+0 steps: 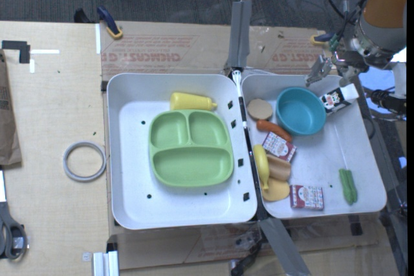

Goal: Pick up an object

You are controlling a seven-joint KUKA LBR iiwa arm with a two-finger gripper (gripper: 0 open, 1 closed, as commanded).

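The right bin [359,158] holds a blue bowl [301,110], a tan round disc [260,108], an orange carrot [275,130], a small red-and-white packet [279,147], a yellow banana [261,165], a bread-like roll [278,170], a red carton [307,197], a green pod [348,185] and a white labelled bottle [339,97]. My gripper [331,74] hovers over that bin's back right corner, just above and behind the bowl and the bottle. It is open, with nothing between its fingers.
The left bin [126,158] holds a green divided plate [191,148] and a yellow squeeze bottle [191,101]. On the bench to the left lie a grey ring [85,160] and a brown bag [8,119]. A metal divider post [239,32] stands between the bins at the back.
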